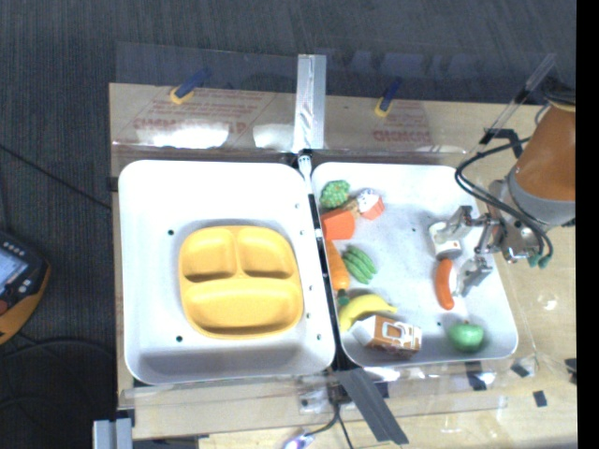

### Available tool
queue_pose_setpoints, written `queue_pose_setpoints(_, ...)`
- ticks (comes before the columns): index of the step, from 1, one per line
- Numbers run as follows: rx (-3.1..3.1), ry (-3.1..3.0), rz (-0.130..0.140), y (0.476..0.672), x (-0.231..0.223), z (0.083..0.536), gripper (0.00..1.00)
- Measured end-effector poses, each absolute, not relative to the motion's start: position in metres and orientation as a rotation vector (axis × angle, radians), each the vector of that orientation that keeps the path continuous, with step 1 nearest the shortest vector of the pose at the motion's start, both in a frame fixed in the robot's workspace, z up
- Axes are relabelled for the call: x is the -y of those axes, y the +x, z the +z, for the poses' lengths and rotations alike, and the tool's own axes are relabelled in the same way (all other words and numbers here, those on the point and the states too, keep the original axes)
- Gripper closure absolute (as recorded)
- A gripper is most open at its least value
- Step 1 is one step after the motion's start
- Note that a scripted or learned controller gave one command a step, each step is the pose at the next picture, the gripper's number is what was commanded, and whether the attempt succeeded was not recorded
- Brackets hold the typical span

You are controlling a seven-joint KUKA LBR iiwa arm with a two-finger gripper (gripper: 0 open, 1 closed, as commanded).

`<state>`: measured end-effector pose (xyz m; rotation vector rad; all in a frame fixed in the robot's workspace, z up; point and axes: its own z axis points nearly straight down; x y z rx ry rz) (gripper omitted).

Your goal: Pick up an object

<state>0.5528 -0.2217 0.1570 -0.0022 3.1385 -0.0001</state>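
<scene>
One gripper (456, 260): hanging open, gripping nothing.
Hot dog (445, 283): lying between the fingertips, just below.

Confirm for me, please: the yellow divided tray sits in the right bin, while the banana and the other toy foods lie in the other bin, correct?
Not quite: the camera view shows the yellow divided tray in the left bin, not the right one. The banana and the other toy foods do lie in the other bin, the right bin.
</scene>
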Motion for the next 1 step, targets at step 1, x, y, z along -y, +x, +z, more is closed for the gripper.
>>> queue_pose_setpoints(1,-3.128,-0.006,-0.003,0.5627,0.2231,0.0904,0.0)
